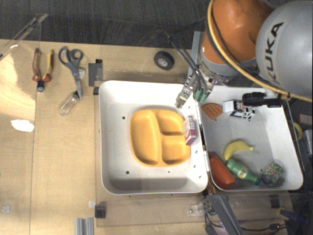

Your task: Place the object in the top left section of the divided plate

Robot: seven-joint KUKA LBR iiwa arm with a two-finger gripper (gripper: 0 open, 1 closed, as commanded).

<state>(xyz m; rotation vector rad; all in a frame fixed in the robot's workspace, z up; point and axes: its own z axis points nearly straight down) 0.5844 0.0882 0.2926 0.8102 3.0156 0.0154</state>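
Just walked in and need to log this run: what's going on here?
A KUKA arm reaches in from the right, its gripper hanging over the back edge of the left bin. That bin holds a yellow divided plate, with a small purple-and-white packet lying at the plate's right rim. The right bin holds a banana, a green bottle and a few other items.

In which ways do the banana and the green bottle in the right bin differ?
The banana is yellow and curved; the green bottle is green and straight. The banana lies apart in the middle of the bin, while the green bottle lies nearer the front wall, beside a red object. Both lie flat in the right bin.
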